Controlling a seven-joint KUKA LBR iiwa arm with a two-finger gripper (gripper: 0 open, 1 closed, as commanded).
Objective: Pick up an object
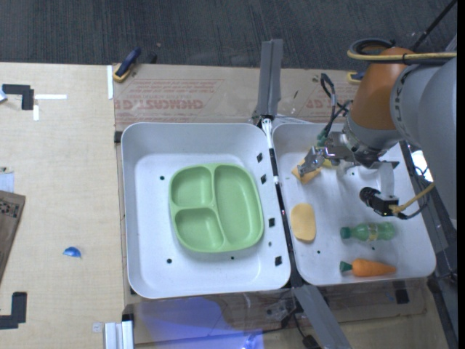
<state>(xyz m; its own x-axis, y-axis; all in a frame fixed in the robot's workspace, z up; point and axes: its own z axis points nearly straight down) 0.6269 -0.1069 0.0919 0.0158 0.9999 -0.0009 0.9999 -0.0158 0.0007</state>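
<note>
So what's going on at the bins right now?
The arm has reached into the right bin, with its gripper down at a small yellow-brown object near the bin's far-left corner. A yellow piece, a green bottle and a carrot lie loose in the same bin. The left bin holds a green divided plate.

The pale wooden worktop (58, 195) carried two white bins: left bin (138, 217), right bin (414, 264), side by side. A small blue piece (71, 252) lay well left of them.
</note>
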